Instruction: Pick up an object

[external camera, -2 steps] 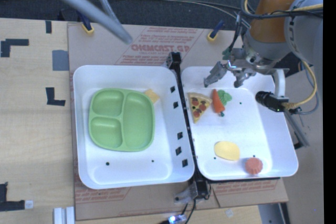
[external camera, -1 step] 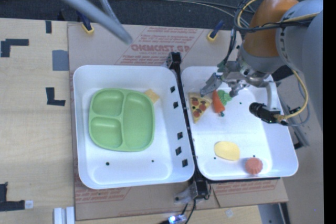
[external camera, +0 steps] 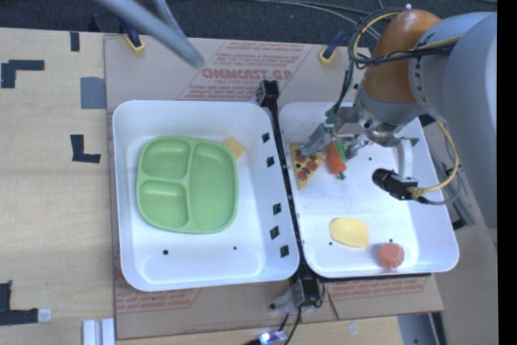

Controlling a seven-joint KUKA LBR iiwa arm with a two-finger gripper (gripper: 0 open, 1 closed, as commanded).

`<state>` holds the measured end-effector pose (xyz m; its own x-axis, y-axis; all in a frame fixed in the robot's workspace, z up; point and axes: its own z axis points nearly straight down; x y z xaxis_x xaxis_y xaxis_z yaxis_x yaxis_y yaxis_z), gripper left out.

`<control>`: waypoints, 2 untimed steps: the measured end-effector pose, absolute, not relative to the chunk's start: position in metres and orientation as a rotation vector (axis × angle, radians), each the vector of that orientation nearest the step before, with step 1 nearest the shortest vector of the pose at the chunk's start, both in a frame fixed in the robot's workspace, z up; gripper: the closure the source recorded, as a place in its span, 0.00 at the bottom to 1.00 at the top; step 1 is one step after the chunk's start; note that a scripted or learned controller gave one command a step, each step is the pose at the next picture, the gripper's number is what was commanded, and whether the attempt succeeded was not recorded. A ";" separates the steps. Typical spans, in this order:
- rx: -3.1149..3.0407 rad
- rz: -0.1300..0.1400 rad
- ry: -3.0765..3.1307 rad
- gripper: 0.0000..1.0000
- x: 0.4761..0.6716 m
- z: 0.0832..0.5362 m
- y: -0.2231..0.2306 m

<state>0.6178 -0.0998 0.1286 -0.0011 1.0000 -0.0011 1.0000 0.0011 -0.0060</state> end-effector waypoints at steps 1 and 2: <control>-2.217 0.003 -2.224 1.00 0.619 0.141 -0.099; -2.220 -0.003 -2.225 1.00 0.622 0.196 -0.088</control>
